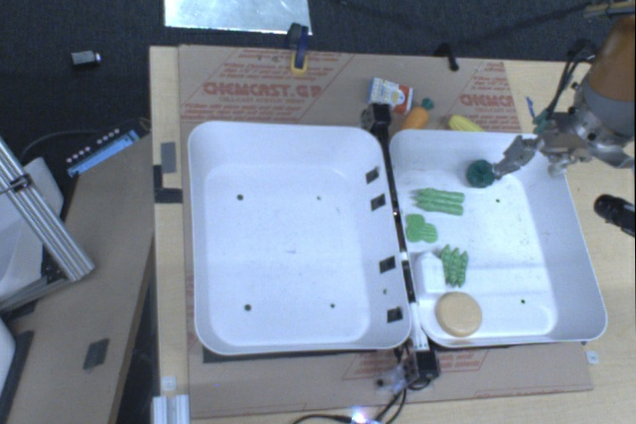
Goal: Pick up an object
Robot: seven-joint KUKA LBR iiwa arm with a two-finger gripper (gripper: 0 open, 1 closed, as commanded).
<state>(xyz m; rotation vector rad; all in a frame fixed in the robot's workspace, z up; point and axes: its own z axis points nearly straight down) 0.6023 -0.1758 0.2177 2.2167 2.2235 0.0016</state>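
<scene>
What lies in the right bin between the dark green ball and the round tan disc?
In the camera view, between the dark green ball and the tan disc lie three light green pieces.

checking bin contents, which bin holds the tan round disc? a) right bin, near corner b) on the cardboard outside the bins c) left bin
a: the tan disc lies in the right bin, at its near left corner, below the green pieces.

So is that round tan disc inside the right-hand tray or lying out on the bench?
Inside. The round tan disc lies flat on the floor of the right white bin, in its near-left corner, within the rim.
</scene>
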